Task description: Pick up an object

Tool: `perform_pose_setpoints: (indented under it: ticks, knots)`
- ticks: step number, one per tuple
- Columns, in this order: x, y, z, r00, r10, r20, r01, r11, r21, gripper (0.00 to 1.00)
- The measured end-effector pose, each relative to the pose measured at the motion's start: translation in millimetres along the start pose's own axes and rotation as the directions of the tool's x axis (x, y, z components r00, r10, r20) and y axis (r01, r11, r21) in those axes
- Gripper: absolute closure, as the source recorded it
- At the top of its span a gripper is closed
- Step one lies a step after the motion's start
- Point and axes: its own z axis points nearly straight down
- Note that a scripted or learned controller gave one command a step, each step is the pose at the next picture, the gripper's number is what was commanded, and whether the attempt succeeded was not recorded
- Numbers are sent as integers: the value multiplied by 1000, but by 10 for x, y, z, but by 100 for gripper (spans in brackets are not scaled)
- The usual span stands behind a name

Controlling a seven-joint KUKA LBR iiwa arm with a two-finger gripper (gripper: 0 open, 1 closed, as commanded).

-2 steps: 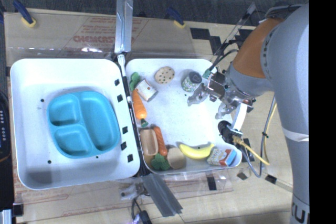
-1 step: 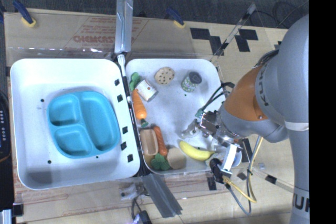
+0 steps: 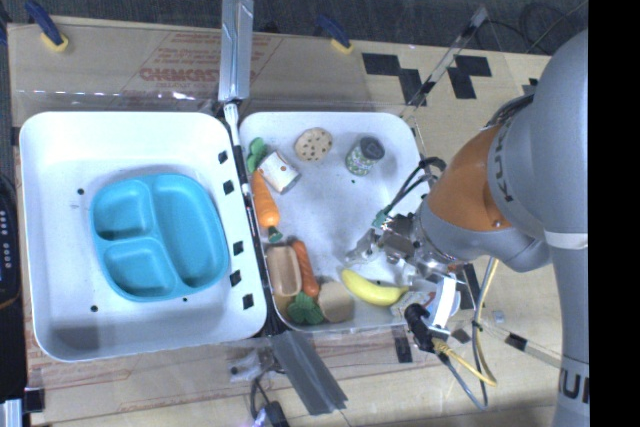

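Observation:
The right bin holds several toy foods: a cookie, a small jar, a white block, a carrot, a hot dog, a second carrot, broccoli, a tan piece and a yellow banana. My gripper is low over the bin's near right part, just above the banana. Whether its fingers touch the banana is hard to make out.
The left bin holds a blue divided plate. A metal bar stands at the back between the bins. Cables hang beside the arm at the near right.

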Motion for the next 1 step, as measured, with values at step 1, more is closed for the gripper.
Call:
perform_pose_setpoints:
  ticks: [1]
  knots:
    - [0,11,-83,1000,-4,0,4,1000,2,100]
